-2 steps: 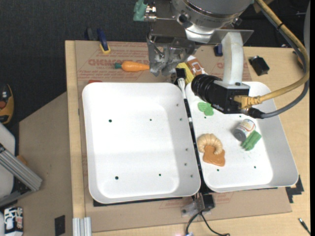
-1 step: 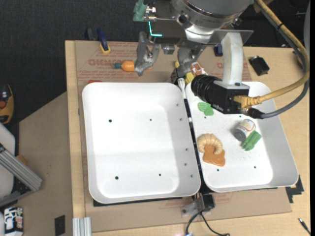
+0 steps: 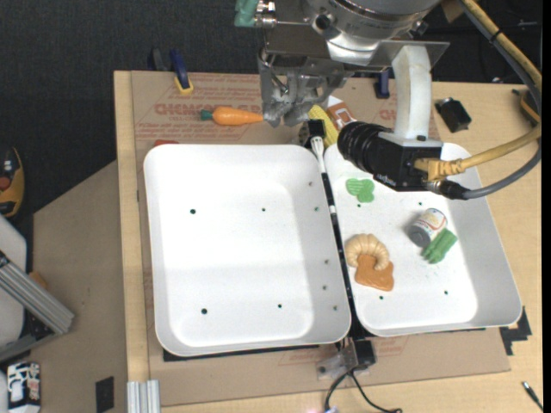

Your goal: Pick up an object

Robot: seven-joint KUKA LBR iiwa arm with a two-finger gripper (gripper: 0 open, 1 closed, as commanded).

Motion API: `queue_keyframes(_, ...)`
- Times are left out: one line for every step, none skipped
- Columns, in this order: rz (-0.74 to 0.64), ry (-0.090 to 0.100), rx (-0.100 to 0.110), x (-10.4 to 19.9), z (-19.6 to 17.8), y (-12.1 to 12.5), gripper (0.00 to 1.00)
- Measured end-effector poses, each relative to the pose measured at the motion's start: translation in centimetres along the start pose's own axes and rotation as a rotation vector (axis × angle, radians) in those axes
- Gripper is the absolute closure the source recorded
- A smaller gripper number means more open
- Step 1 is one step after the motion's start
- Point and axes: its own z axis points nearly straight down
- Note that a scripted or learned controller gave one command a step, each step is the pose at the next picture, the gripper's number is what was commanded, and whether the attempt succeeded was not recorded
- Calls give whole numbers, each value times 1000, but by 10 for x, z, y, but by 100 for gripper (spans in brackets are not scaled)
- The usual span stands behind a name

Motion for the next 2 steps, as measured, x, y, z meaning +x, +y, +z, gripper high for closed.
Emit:
queue_keyframes(0,-1,1,0,1,0,0)
queue_keyframes(-1,1,-2,1,-10,0,100)
